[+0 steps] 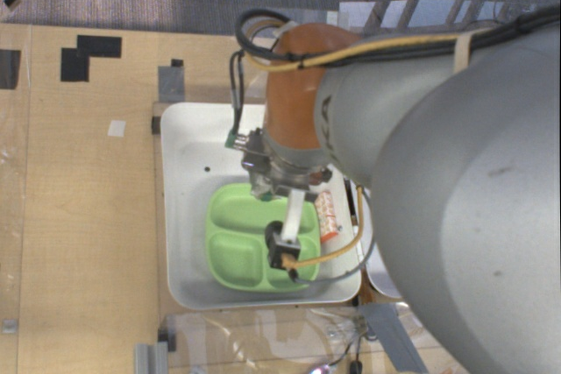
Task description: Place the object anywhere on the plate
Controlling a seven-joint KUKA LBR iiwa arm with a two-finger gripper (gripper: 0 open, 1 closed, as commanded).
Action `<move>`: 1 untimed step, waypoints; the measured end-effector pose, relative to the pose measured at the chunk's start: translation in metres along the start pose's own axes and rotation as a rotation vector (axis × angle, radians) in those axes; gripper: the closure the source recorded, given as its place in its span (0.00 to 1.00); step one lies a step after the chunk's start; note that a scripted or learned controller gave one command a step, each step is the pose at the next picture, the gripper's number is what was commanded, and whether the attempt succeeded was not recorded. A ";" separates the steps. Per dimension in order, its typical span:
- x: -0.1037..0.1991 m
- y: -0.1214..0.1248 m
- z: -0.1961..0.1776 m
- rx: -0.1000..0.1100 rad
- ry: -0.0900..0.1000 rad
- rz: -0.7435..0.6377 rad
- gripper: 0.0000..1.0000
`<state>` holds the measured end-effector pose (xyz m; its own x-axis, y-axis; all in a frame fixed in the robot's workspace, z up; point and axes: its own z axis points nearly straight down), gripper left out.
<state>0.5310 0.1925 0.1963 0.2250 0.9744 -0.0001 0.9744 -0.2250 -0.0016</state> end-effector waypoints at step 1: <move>0.000 0.000 -0.001 -0.001 0.001 0.000 0.00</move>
